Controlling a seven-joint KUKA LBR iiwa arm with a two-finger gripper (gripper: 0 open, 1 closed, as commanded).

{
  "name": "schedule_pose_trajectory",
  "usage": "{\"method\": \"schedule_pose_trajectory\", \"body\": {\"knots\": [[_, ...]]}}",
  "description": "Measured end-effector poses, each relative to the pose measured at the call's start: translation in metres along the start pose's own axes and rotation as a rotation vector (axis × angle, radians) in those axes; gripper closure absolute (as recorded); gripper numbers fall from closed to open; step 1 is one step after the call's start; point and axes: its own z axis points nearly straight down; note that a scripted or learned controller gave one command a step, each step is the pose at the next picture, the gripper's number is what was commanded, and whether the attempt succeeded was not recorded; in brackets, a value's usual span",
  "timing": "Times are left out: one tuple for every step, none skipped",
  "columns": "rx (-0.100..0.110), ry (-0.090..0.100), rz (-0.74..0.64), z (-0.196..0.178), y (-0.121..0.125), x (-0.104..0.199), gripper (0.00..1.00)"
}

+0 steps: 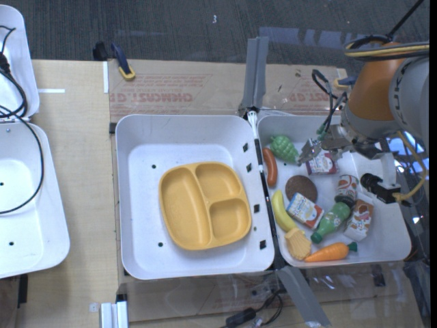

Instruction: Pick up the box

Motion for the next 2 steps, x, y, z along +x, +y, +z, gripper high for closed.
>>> {"method": "schedule_pose_trajectory", "body": {"knots": [[0.006, 0.002, -0.029, 0.012, 0.015, -0.004, 0.00], [-0.001, -0.001, -0.029, 0.000, 0.017, -0.006, 1.00]]}}
